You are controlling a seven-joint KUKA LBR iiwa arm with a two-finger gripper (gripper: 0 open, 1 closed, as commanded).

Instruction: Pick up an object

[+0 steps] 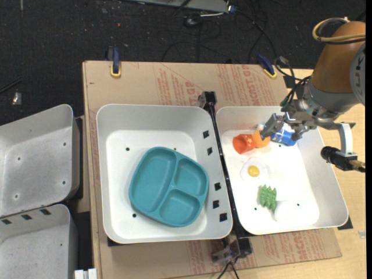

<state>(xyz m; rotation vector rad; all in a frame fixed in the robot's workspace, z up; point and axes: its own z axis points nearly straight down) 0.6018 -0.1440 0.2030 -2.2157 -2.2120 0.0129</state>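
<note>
1. A teal compartment plate [168, 186] of smooth moulded plastic — one long section and two smaller ones — is lying tilted in the middle of the left bin [110, 121].
2. In the right bin [325, 208], an orange-red rounded toy [243, 143] is sitting near the far left corner, with a smaller orange piece [260, 139] touching its right side.
3. A flat fried-egg toy [254, 171], white with a yellow yolk, is lying just below them; a knobbly green toy [267, 196] is resting nearer the front edge.
4. A blue and white object [284, 136] is lying by the far edge of the right bin, directly under the gripper [283, 128].
5. The gripper is hanging low over that blue and white object, near the orange piece; whether the jaws are spread or pressed together cannot be told at this angle, nor whether they are touching anything.
6. Both bins are glossy white with rounded corners, sitting side by side on a brown cardboard sheet [163, 80] — clamps [115, 61] are pinning its far edge.
7. A dark speckled floor [52, 34] is surrounding the bench, with cables trailing across it.
</note>
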